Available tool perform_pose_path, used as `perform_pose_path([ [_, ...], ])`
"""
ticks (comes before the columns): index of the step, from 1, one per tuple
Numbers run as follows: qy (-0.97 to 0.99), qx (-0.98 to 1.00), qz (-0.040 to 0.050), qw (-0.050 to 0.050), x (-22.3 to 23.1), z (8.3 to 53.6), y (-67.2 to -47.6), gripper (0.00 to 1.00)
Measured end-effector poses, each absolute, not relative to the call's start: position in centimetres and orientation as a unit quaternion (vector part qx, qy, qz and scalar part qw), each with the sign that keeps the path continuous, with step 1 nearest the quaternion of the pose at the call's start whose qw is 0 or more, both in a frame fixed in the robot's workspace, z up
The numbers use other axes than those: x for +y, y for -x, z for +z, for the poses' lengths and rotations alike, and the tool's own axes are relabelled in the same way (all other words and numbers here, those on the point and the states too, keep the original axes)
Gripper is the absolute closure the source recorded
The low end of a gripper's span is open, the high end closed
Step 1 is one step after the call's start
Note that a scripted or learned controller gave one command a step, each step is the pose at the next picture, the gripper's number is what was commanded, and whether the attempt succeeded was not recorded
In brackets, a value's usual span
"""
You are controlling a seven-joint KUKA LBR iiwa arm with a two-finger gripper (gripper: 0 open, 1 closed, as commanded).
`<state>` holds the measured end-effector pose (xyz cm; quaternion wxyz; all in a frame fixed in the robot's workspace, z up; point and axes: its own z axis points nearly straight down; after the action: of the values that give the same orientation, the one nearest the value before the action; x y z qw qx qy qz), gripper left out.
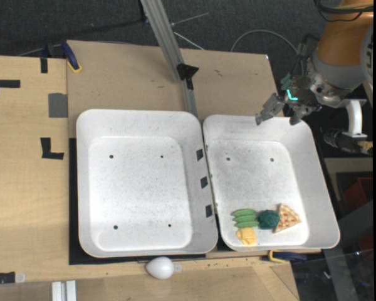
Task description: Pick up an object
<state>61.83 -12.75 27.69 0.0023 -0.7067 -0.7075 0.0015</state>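
The gripper [279,113] is hovering over the far right corner of the right bin [313,162], its two fingers spread apart and gripping nothing. The things worth taking are lying well apart from it, bunched in the near corner of that same bin: a green pea pod [243,216], a dark green broccoli piece [268,218], a pizza slice [287,218] and a small yellow piece [246,235], all touching or just beside one another. Because they are crowding together near the bin wall, the arm is probably best served by aiming at an outer piece such as the pizza slice, descending straight and closing across its narrower span so neighbours are not being shoved. The left bin [138,180] is sitting alongside on a wooden bench [25,124], a white egg-shaped object [160,268] is resting just outside its near rim, and a metal pole [166,36] is slanting across the far side.
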Motion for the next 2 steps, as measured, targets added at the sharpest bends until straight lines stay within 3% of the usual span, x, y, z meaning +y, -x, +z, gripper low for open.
perform_pose_path([
  [1,0.706,-0.708,0.0005,0.001,-12.8,27.9,-61.9,0.00],
  [2,0.707,-0.707,0.0028,0.002,-13.7,22.2,-61.6,0.00],
])
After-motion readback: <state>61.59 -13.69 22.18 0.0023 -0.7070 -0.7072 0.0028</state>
